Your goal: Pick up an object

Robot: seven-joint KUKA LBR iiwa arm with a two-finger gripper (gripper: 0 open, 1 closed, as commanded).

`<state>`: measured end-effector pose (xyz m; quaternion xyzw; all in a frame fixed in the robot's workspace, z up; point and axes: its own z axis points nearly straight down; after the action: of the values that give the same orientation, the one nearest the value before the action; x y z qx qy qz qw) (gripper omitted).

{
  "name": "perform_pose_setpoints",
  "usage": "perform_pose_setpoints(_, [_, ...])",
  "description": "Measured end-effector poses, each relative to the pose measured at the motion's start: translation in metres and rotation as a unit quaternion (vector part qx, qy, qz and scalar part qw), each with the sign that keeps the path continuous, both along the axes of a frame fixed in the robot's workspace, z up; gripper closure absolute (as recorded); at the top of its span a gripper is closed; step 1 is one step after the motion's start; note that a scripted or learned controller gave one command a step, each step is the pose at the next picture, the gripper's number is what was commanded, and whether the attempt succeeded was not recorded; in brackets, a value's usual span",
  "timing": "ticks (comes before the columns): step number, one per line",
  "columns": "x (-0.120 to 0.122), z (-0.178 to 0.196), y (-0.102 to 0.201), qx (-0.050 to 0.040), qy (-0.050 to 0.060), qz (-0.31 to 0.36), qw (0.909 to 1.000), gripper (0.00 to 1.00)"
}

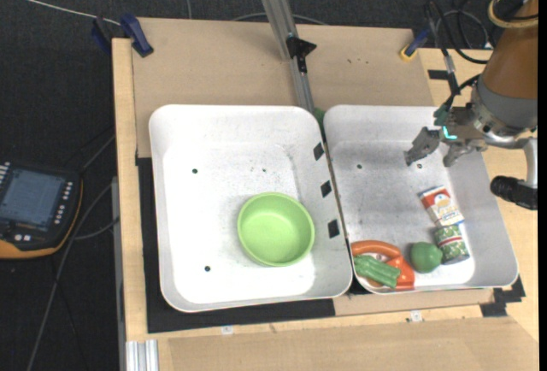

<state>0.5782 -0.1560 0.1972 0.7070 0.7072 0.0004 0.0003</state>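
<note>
My gripper hangs over the upper right part of the right bin, open, with nothing between its fingers. Below it lies a small red and white packet, and just under that a dark green can on its side. A green ball rests next to the can. At the bin's front edge sits an orange and green toy vegetable piece. A light green bowl stands in the left bin, far from the gripper.
A metal pole slants down to the gap between the bins. Black clips line the shared bin wall. Blue clamps grip the bench's back corners. A handheld pendant lies on the floor at left.
</note>
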Motion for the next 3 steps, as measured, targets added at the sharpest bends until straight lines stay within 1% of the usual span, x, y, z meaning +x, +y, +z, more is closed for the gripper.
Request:
perform_pose_setpoints(1, [0.0,0.0,0.0,0.0,0.0,0.0,1.0,0.0])
perform_pose_setpoints(2, [0.004,-0.043,-0.001,0.0003,0.002,0.0,1.0,0.0])
perform_pose_setpoints(3, [0.003,-0.096,0.0,0.0004,0.003,0.0,1.0,0.0])
